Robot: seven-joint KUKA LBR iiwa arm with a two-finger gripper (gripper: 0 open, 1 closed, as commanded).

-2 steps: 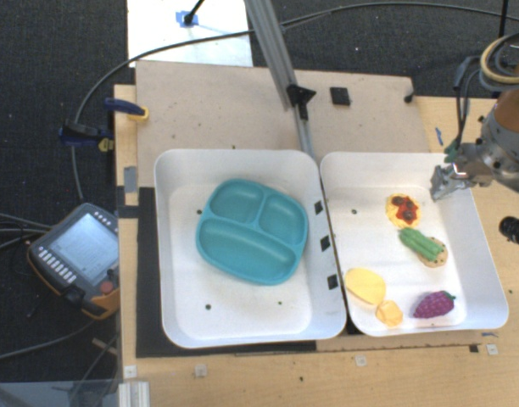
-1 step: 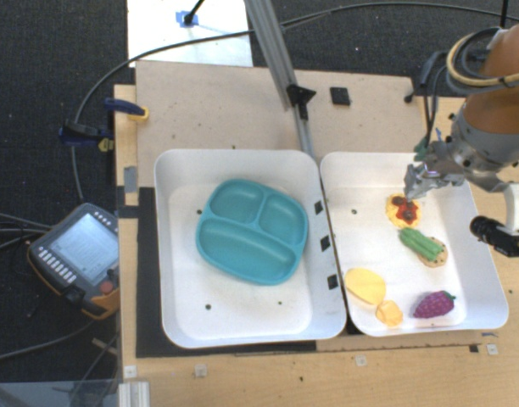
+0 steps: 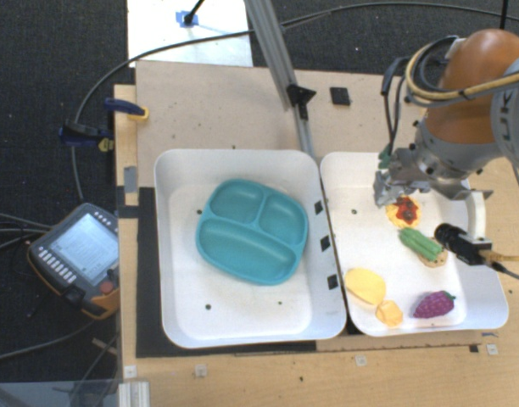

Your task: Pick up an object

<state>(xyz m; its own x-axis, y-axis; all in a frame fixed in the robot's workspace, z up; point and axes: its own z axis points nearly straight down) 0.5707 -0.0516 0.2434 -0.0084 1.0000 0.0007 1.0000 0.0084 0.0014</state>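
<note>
The grey arm with its orange band reaches in from three o'clock, and its pincer (image 3: 393, 186) hangs low over the right-hand shallow white bin (image 3: 488, 308), at about eleven o'clock within that bin. Whether the pincer is spread or pressed together I cannot tell.

Just beside the pincer, toward four o'clock, lies a small red-and-yellow toy food piece (image 3: 404, 213), the likeliest thing to be picked. It looks like light, stiff plastic, probably a little slick, so a grip across its narrow middle would seem safest. Further toward five o'clock rests a green ridged toy vegetable (image 3: 420, 242) on a tan base; its long, straight body should suit a pinch across the width. Near the bin's six o'clock edge sit a yellow lemon-shaped toy (image 3: 365, 285), a smaller orange-yellow rounded toy (image 3: 389, 314) just beside it, and a purple bunch of toy grapes (image 3: 433, 304); the rounded ones may roll out of a loose grip.

The left-hand white bin (image 3: 179, 312) holds a teal compartment plate (image 3: 253, 231). The red piece lies well apart from the bin walls, with open floor toward nine o'clock, so a straight descent looks unobstructed. The green toy is near it, which leaves less room on that side.
</note>
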